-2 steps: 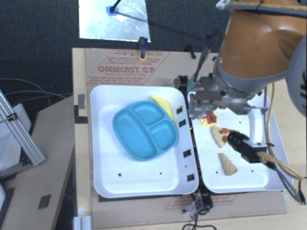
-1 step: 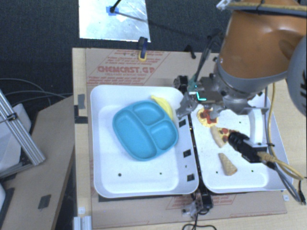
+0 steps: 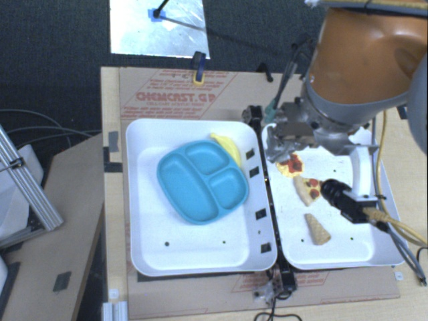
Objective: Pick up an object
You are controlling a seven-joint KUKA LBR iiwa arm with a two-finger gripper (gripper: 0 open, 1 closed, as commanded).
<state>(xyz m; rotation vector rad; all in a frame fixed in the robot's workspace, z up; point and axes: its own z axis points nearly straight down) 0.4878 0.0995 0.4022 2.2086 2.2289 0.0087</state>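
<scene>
My gripper [image 3: 279,149] hangs low over the back left corner of the right bin [image 3: 348,256], under the big orange wrist. Just in front of it lies a small red and yellow food piece [image 3: 291,165], touching or nearly touching the gripper's tip. A pizza slice [image 3: 307,189] rests a little nearer the front, and a tan cone-shaped piece [image 3: 317,228] lies further forward. In the left bin [image 3: 144,243] a blue divided plate [image 3: 200,180] lies flat, with a yellow banana [image 3: 228,146] tucked at its back right edge.
The two bins meet at a black-clipped divider [image 3: 263,192]. A cardboard sheet [image 3: 177,92] lies under the bins, and a shiny foil square [image 3: 160,19] sits behind it. The arm's bulk covers the back right of the right bin.
</scene>
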